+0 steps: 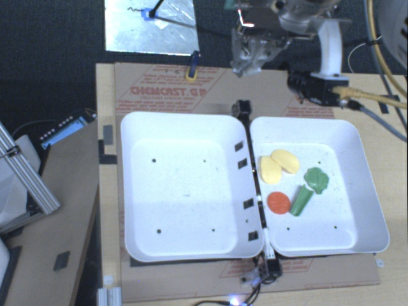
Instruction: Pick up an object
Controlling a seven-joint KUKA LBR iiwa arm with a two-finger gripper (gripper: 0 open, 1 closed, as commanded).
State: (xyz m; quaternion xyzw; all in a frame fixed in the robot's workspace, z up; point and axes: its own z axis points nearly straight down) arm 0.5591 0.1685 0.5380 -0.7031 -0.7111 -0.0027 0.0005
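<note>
Two pale yellow pieces (278, 165) lie side by side in the right bin (357, 171) near its left wall. Below them sits a round red piece (278, 202). A green broccoli-like piece (315, 179) lies to the right, and a green elongated piece (301, 201) lies just under it. My gripper (248, 61) hangs high above the bench, beyond the far edge of the bins, well apart from all the pieces. Nothing shows between its fingers.
The left bin (185, 183) adjoins the right one along a black hinged divider (252, 177). A yellow-and-blue clamp (192, 69) sits on the cardboard beyond the bins. A silver sheet (151, 16) lies at the back. Black cables and a connector (319, 88) run at the right.
</note>
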